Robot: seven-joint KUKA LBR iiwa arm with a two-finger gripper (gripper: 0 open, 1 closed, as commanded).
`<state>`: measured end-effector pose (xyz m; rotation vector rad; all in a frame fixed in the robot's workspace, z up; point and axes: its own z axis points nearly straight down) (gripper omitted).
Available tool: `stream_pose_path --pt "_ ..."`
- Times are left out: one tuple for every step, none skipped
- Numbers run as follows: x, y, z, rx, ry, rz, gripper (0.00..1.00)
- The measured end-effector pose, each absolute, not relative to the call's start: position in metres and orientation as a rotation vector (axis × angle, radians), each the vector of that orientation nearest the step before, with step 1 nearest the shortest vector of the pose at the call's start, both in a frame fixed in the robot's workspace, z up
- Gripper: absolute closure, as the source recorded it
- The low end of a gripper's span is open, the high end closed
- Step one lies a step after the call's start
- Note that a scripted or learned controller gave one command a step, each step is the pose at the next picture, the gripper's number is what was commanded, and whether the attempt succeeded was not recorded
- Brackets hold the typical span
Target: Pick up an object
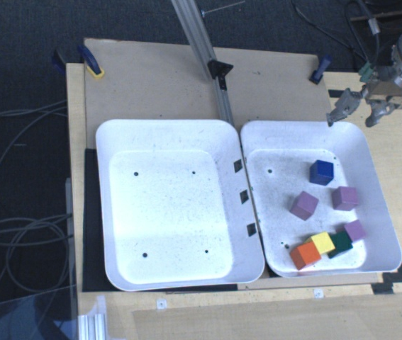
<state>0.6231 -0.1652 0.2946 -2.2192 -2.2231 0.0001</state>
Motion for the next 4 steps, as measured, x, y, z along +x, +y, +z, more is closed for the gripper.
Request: stream_pose_path --pt "0.623 -0.165 0.295 -2.219 -2.223 0.001 0.00" --pt "0.618 -0.163 0.232 -2.217 -2.218 0.006 0.00" --pt "0.618 -0.173 0.179 -2.219 -2.217 0.005 0.00" --pt "0.622 -0.180 0.132 -2.218 -2.219 0.005 0.00"
